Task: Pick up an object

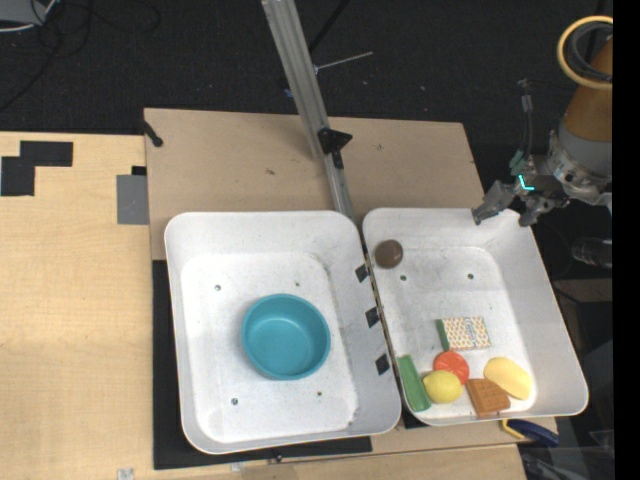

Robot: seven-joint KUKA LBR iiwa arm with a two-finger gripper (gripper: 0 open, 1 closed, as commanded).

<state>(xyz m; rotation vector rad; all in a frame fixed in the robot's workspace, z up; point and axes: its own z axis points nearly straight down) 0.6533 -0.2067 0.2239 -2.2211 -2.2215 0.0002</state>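
Above the right bin's (520, 268) far corner I see my gripper (508, 208) hanging, its fingers spread apart and holding nothing; toys, including a yellow ball (442, 386), cluster at the near end.

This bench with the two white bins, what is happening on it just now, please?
A grey robot arm reaches in from the right. Its gripper hangs above the far rim of the right bin and carries nothing. In that bin a brown ball lies near the far left corner, and at the near end sit a green stick, a yellow ball, a red piece, a patterned block, a yellow piece and a brown block. The left bin holds a teal bowl. Nothing is picked up yet.
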